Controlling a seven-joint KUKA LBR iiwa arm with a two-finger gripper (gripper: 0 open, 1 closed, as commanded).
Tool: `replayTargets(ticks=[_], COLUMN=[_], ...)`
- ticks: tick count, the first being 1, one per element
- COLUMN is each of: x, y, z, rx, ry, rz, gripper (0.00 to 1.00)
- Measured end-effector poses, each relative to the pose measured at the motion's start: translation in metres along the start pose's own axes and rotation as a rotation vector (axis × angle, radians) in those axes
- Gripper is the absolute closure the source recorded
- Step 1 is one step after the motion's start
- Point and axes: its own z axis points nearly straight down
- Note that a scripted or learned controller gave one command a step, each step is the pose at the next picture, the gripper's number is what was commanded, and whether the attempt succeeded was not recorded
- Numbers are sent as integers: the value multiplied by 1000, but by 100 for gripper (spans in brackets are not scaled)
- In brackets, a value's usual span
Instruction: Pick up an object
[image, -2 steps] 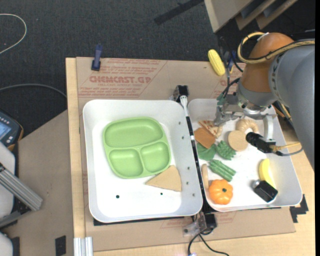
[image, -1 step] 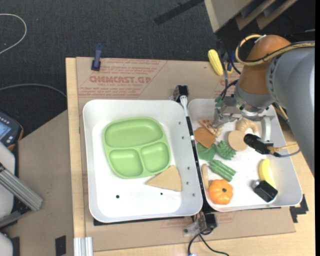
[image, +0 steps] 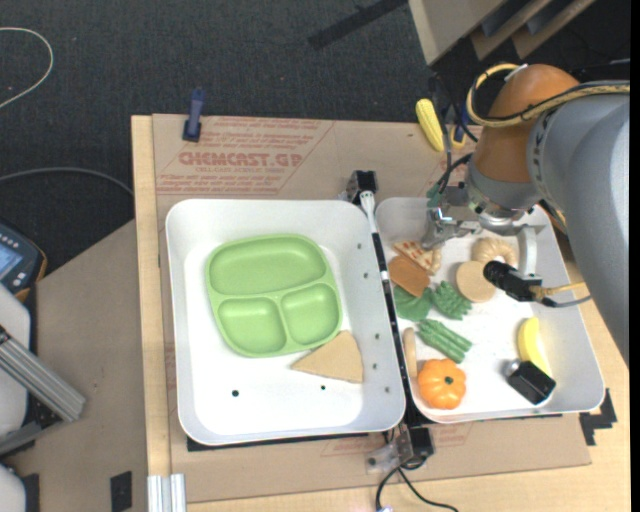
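our pincer (image: 480, 235) hangs over the right bin's (image: 575, 385) back corner; we cannot tell its grip. crowded toys there, bun (image: 478, 281) and pizza (image: 418, 256), could make us nudge or pinch two.

The grey KUKA arm (image: 590, 150) reaches in from the right, its orange band (image: 520, 105) above the wrist. Below it, the two-finger gripper (image: 478, 238) points downward, the wrist directly overhead.
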Motion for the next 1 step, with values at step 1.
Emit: replayTargets(ticks=[1], x=[-1], y=[14], z=[1], rx=[6], ry=[-3], rz=[-2], gripper=[100])
